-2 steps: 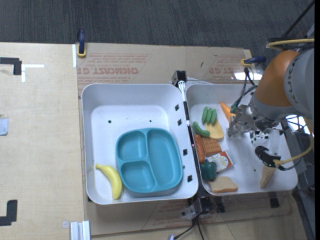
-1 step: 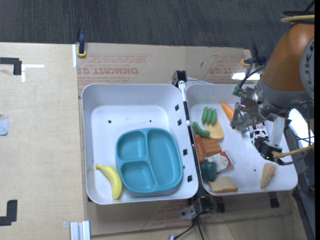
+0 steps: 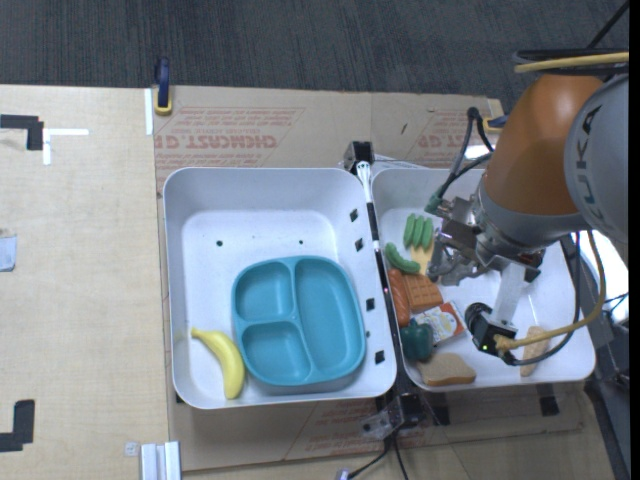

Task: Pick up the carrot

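Dark carpet (prob.), cardboard-topped bench.

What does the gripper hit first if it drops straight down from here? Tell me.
Probably the orange carrot lying just beside the gripper in the right bin; the green pea pods sit close too, and depth is unclear from above.

I count two bins, one blue tray, one banana, one bread slice, and perhaps two green vegetables, partly hidden.
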Tool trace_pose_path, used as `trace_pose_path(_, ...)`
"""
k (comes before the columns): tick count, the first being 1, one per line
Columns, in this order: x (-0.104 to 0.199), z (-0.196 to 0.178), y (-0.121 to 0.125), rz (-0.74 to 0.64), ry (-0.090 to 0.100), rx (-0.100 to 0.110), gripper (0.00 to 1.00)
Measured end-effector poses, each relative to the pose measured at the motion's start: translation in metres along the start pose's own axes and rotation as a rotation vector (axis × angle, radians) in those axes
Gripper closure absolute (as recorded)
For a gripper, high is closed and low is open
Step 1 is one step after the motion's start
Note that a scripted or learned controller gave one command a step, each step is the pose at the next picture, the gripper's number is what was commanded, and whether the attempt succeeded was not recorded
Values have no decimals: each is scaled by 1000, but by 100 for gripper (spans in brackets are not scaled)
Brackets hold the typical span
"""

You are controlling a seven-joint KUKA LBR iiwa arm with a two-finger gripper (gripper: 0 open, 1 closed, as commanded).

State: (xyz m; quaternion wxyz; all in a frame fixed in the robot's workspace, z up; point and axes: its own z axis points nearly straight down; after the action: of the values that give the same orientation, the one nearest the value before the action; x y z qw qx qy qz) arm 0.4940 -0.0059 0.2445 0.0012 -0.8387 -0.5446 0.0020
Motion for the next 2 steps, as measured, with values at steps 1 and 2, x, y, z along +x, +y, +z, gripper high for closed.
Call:
trace_pose_path(1, 0, 0, 0, 1, 0, 0, 0)
trace_pose_path(2, -14, 54, 17, 8, -1, 1, 0)
